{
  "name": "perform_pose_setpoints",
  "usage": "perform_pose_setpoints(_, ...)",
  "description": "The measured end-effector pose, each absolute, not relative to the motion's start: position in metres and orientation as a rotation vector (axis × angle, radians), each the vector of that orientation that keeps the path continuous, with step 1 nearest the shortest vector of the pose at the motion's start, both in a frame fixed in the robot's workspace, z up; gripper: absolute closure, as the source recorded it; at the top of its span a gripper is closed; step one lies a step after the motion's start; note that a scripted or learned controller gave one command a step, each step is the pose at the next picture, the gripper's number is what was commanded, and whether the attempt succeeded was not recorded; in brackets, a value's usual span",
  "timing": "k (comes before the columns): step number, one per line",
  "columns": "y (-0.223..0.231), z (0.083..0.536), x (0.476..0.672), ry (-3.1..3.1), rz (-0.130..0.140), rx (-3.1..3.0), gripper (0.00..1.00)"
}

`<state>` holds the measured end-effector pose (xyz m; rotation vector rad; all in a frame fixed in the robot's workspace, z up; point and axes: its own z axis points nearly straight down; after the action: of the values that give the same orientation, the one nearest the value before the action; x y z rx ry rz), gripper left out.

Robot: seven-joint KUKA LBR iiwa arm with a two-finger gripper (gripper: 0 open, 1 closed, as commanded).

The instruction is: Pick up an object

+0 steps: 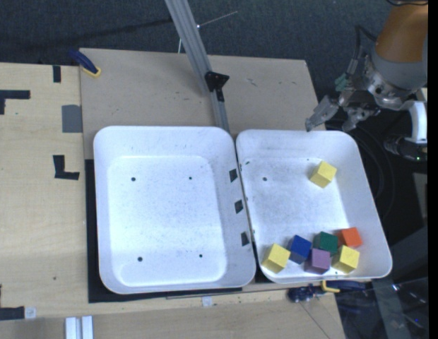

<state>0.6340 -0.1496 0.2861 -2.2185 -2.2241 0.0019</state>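
Observation:
In the right bin (275,203) a yellow cube (322,174) lies alone near the far right side. At the bin's near edge sits a cluster: a yellow cube (277,258), a blue cube (300,248), a green cube (326,243), a purple cube (320,260), an orange cube (350,237) and another yellow cube (348,258). My gripper (338,115) hangs above the bin's far right corner, outside the rim, with its fingers spread and nothing between them.
The left bin (166,203) lies beside the right one. A slanted metal pole (194,44) with a black clamp stands behind the bins. A blue and yellow clip (85,62) lies on the bench at far left. Cables hang to the right of the bench.

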Motion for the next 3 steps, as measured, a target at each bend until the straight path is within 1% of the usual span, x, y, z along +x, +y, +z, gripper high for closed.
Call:
perform_pose_setpoints(1, -0.150, 0.286, 0.634, -2.224, 0.003, -2.219, 0.00)
perform_pose_setpoints(2, -0.149, 0.221, 0.634, -2.219, 0.009, -2.216, 0.00)
perform_pose_setpoints(3, -0.148, 0.156, 0.629, -2.218, 0.009, -2.215, 0.00)
